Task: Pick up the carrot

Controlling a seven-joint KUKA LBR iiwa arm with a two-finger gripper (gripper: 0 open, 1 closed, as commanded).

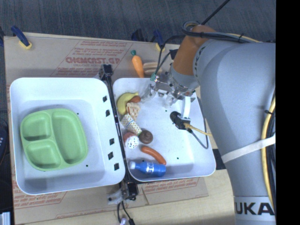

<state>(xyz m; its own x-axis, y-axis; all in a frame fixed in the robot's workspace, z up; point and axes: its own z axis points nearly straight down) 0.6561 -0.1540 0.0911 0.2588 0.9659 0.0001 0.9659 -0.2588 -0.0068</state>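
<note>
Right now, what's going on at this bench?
A grey KUKA arm reaches in from the right over the right bin, its gripper near that bin's far edge. The carrot it is meant to pick up lies outside the bins on the cardboard just beyond, apart from the gripper. The right bin holds a banana, a sausage and a blue bottle; the left bin holds a green divided tray.

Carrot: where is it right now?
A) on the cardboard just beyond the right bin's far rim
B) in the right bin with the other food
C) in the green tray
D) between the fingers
A: the carrot lies on the cardboard beyond the right bin rim, apart from the gripper.
</note>
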